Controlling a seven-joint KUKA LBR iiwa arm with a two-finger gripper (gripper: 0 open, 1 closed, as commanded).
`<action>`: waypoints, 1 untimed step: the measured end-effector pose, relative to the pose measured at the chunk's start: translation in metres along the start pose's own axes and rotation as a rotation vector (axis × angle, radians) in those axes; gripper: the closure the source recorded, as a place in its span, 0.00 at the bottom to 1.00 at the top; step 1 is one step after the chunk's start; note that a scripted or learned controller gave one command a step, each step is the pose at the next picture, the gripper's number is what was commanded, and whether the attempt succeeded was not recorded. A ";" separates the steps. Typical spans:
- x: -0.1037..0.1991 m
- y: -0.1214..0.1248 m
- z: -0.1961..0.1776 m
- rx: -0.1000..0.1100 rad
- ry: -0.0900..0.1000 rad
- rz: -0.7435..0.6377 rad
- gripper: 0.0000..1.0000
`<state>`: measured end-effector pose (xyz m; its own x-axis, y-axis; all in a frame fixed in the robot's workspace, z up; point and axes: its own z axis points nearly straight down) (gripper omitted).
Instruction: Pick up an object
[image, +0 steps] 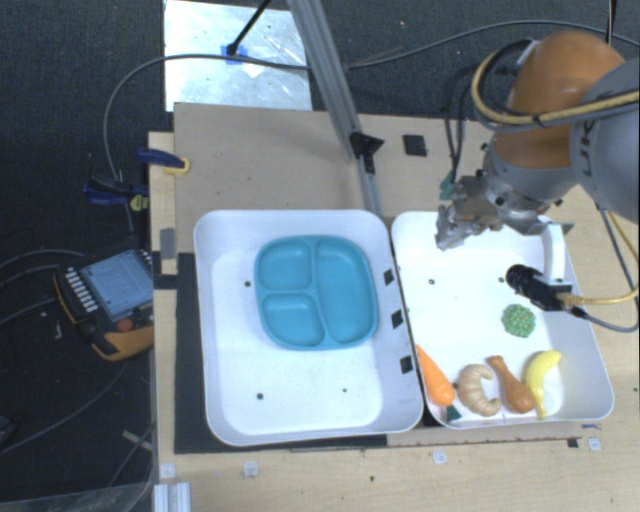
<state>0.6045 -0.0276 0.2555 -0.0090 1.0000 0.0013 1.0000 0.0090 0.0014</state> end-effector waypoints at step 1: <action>0.050 -0.003 -0.001 0.001 0.001 -0.002 1.00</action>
<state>0.6008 0.0226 0.2564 -0.0107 0.9999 0.0021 0.9999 0.0107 0.0005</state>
